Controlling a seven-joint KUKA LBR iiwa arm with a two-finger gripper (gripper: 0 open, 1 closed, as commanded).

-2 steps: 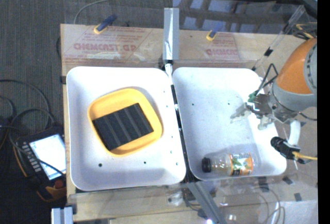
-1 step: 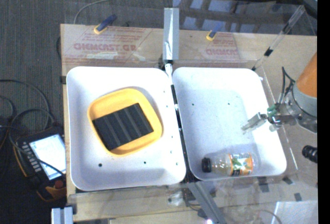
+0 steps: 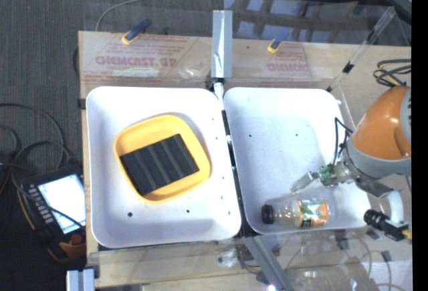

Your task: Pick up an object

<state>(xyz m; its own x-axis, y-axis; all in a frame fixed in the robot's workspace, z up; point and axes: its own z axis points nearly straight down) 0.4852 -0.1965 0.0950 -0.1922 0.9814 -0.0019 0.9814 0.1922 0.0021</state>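
- We saw the bottle (image 3: 297, 212) lying on its side along the near edge of the right bin (image 3: 281, 129), dark cap pointing left.
- The gripper (image 3: 319, 178) sat just above it, near the bin's right wall; honestly we couldn't tell how it was set.
- The left bin (image 3: 107, 109) had a yellow dish (image 3: 162, 158) with a black ribbed slab on it.

I see two white bins (image 3: 281, 116). In the left one lies a yellow dish (image 3: 134, 139) with a black ribbed pad (image 3: 159, 163). In the right one lies a clear bottle (image 3: 297, 212) with black cap and green-orange label. The arm (image 3: 382, 136) is orange and grey.
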